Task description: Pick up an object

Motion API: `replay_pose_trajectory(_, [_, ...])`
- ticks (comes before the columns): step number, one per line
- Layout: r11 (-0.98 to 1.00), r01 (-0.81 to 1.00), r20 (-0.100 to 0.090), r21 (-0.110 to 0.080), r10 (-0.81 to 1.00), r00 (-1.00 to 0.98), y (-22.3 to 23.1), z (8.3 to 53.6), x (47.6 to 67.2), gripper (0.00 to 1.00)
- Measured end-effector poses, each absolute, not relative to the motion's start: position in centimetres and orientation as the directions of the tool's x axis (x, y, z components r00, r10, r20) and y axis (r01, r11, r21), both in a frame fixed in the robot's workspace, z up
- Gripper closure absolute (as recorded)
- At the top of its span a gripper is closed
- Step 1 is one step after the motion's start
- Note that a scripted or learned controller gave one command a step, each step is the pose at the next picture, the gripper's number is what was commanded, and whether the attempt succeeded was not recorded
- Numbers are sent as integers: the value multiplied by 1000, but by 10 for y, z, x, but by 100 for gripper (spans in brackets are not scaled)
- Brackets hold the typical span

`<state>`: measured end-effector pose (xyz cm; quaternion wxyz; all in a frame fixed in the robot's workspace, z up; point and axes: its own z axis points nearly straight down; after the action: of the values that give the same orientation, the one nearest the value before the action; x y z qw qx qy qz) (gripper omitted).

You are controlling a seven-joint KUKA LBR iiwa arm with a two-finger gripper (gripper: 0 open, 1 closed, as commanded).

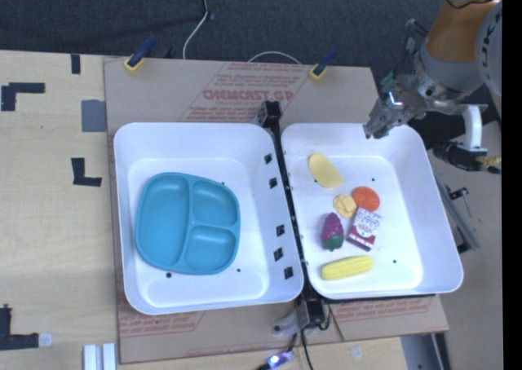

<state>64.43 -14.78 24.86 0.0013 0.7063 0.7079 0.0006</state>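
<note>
Toys lie clustered in the right-hand shallow white plastic bin: a pale yellow oval toy nearest the divider, a round orange-red toy to its right, a small yellow crinkled piece just beside that, a purple eggplant-shaped toy with a green cap, a small red-and-white printed carton touching the eggplant's right side, and a yellow plastic corn cob lying crosswise closest to the near wall. All look like glossy play-food pieces, resting flat on the bin floor. The grey two-finger gripper hangs over the far right corner of that same bin, at the rim, under the arm's orange band; it sits well apart from the whole cluster, with the yellow oval and the orange-red round toy the nearest pieces, below and to its left in the view. Nothing is seen between its fingers, and whether they are spread or pressed together cannot be told from this angle. The left-hand white bin holds a light blue divided plastic plate.
</note>
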Motion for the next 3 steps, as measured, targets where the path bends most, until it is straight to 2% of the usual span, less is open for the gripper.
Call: replay_pose_trajectory(3, [6,1000,2,-5,1000,-6,13,256,617,100])
